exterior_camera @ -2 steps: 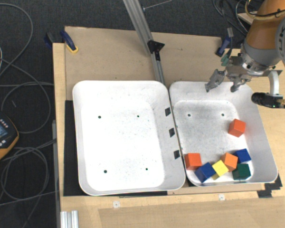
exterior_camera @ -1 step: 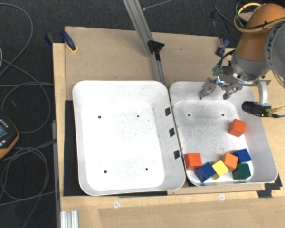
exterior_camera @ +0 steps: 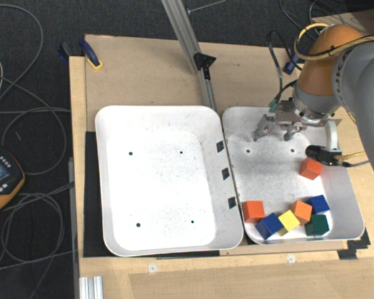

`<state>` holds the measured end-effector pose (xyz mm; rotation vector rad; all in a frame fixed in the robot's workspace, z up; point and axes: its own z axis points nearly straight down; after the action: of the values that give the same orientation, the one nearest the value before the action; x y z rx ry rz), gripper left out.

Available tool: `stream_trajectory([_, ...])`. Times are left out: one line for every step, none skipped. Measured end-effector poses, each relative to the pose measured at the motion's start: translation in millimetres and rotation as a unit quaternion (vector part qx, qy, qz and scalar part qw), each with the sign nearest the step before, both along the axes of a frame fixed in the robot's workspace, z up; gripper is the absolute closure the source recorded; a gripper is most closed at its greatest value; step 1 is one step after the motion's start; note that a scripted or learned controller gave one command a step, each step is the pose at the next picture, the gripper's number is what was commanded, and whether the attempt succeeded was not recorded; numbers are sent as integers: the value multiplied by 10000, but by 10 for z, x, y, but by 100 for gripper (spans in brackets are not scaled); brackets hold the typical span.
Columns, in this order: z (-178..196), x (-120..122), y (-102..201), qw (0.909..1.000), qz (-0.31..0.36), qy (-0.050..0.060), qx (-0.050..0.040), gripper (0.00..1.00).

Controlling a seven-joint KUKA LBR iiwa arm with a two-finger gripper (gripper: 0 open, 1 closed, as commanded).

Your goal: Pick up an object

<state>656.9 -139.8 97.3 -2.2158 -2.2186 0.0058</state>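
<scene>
Nearest, the clustered blocks (exterior_camera: 290,218) lie in the right bin's (exterior_camera: 356,220) front corner; one orange block (exterior_camera: 310,168) sits behind them. Farther back, the tool (exterior_camera: 275,129) hangs spread wide, holding nothing. The pick seems not yet begun.

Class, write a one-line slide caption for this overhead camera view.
Gripper hovers over the right bin, coloured blocks clustered at its near edge.

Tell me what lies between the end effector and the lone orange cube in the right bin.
In the camera view, only bare speckled bin floor lies between the end effector and the orange cube.
</scene>
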Motion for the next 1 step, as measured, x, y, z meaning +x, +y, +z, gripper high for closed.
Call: stream_trajectory([157, 26, -1, 10000, 0, -45, -3, 100])
